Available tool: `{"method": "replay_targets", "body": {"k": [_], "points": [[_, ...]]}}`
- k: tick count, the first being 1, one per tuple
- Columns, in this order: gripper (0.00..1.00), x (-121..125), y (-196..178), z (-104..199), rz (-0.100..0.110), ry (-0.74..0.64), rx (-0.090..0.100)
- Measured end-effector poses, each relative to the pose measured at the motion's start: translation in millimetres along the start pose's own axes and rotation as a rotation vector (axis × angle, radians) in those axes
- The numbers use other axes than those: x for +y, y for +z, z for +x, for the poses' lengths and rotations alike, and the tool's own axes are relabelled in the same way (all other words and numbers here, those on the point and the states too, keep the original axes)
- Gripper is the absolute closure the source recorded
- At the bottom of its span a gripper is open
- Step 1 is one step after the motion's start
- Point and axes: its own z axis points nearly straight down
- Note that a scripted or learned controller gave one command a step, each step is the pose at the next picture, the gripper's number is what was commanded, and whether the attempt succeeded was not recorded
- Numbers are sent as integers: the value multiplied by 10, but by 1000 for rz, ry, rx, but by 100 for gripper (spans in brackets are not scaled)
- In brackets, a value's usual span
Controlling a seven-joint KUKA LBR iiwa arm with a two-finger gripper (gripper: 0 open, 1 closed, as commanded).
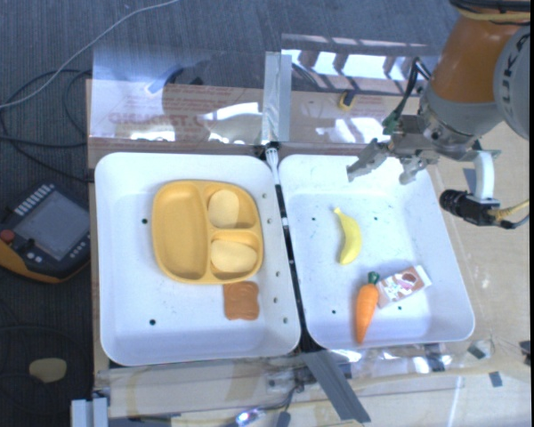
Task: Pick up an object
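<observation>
The right bin point(445, 238) holds a yellow banana point(347, 237) near its middle, an orange carrot point(366, 307) with a green top toward the front, and a small white and red carton point(402, 286) touching the carrot's top. My gripper point(387, 165) hangs over the bin's back right part, above and right of the banana. Its two fingers are spread apart with nothing between them.
The left bin point(116, 265) holds a yellow divided tray point(180, 234) with two pale round food pieces, and a brown toast-like slice point(241, 301) in front of it. Shiny walls stand behind both bins. A teach pendant point(36, 234) lies on the floor at left.
</observation>
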Motion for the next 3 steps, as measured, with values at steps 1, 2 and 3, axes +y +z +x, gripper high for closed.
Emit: {"method": "replay_targets", "body": {"k": [1, 2, 3], "points": [[0, 0, 0, 0, 0, 0, 0], [0, -720, 1355, 206, 2, -128, 1], [0, -377, 1684, -76, -11, -169, -2]]}}
